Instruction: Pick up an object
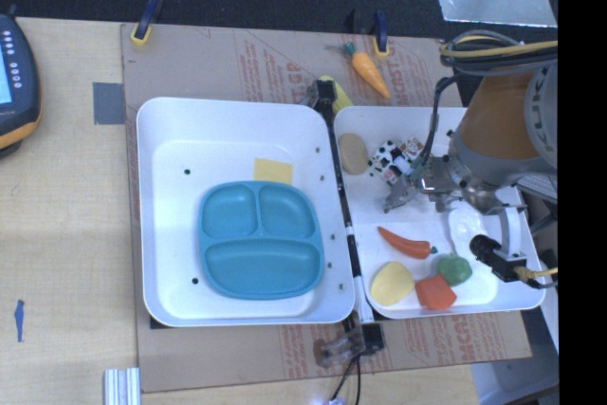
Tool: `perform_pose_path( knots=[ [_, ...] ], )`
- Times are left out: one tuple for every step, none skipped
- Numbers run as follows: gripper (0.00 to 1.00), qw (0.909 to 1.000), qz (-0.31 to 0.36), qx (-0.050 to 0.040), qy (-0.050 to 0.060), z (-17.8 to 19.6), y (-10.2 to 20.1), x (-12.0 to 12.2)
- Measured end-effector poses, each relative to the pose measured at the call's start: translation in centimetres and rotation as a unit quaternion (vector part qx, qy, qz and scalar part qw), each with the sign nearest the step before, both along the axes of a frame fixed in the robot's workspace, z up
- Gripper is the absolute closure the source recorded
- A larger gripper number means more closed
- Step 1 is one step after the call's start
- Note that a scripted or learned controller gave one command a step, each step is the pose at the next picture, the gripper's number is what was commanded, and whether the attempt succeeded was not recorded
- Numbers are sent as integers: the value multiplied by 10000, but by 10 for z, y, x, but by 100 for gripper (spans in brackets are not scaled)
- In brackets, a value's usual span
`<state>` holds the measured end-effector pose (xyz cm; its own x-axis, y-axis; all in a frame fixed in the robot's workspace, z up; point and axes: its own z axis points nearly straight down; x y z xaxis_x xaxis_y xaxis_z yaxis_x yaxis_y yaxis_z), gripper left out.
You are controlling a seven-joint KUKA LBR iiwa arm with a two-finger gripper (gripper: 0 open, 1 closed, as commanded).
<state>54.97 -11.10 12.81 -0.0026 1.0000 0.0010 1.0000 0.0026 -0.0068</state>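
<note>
Claw [403,193] position: low in the right bin [493,301], beside the black-and-white cow toy [385,157]; whether it is clenched or released cannot be told. No object is lifted. Red pepper [405,243], yellow lemon [392,284] and tan potato [354,153] lie in the bin. Grasp and lift remain.
</note>
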Motion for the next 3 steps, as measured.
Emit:
perform_pose_path(
  knots=[
    [0,10000,-2,5,21,-37,-10,-50],
    [100,10000,24,-5,-5,-24,-10,-47],
    [100,9999,55,4,-88,70,63,22]
  ],
)
